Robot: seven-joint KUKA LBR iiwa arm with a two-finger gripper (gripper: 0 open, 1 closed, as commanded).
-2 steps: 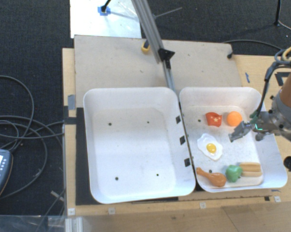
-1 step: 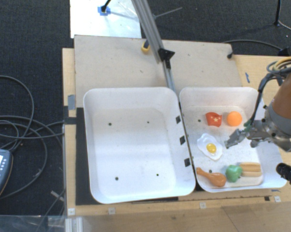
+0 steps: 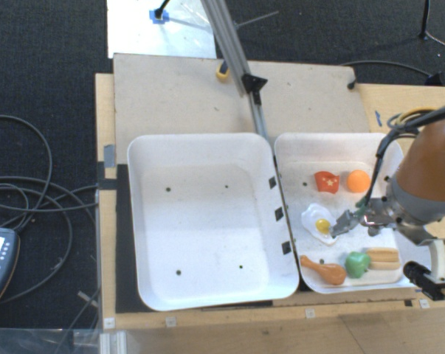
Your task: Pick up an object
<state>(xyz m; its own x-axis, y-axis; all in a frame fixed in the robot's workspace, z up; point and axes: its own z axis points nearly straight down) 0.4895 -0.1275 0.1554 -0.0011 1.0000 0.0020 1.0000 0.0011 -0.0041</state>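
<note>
Single arm enters from the right, its orange-banded wrist over the right shallow white plastic bin. The gripper is low, its dark fingers pointing left at the fried-egg toy, a white glossy blob with a yellow yolk. The tips sit just beside the egg's right edge, possibly touching. Whether the fingers are spread or closed I cannot tell (they merge into one dark shape at this slant). Nothing is visibly between them, so no grasp recorded.

All candidate objects lie in the right bin, presumably the supply side:
- red blocky plastic piece, near the far wall
- smooth orange ball, just beside the red piece
- brown drumstick-shaped toy, along the near wall
- green rounded toy, touching or just beside the tan hot-dog bun toy

The left shallow white bin shows only small dark specks on its floor, likely the drop side. Both bins rest on the pale board desk.

Judgement: the egg is the target. It is flat and slick, so the fingers may slide off rather than pinch it.
</note>
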